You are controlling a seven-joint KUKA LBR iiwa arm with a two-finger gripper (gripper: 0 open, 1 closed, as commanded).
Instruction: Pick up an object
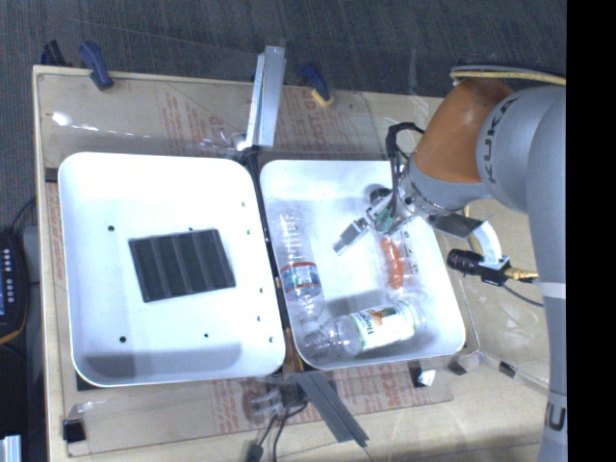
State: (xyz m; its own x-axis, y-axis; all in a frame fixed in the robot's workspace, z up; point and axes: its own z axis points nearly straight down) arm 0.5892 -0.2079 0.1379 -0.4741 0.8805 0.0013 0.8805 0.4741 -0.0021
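a clear bottle (371,327) lay along the right bin's (445,308) 6 o'clock wall, another (299,272) at 9. the end effector (371,221) hovered centrally; its opening i could not tell. the orange-labelled bottle (396,263) lay beside it.

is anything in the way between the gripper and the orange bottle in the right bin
Nothing visible does. The gripper hangs over the right bin, just up and left of the orange bottle. The two clear bottles lie off to the left and along the bin's near wall.

black ribbed mat (182,264) in left bin (87,181)
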